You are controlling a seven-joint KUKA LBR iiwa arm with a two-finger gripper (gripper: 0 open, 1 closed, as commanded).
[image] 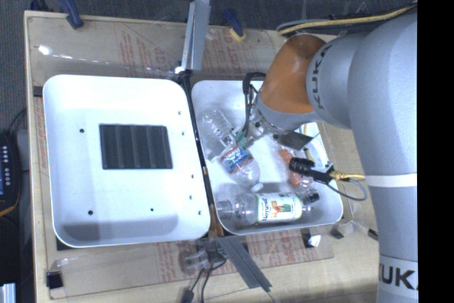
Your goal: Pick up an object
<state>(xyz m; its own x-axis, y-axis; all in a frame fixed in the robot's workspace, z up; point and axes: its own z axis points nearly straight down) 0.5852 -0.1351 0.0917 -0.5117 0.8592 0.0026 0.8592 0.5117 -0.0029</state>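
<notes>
The right bin (213,92) holds 3 clear plastic bottles. The largest bottle (264,208) lies on its side along the bin's near wall, neck pointing toward the divider between the bins, wrapped in a white label printed with orange and green. A smaller water bottle (240,165), with a blue-and-red label, lies tilted just beyond it, near the bin's middle. A crumpled clear bottle (215,125) lies farther back, close to the divider. Small orange pieces (286,154) sit by the bin's right wall; what they are cannot be told.
</notes>
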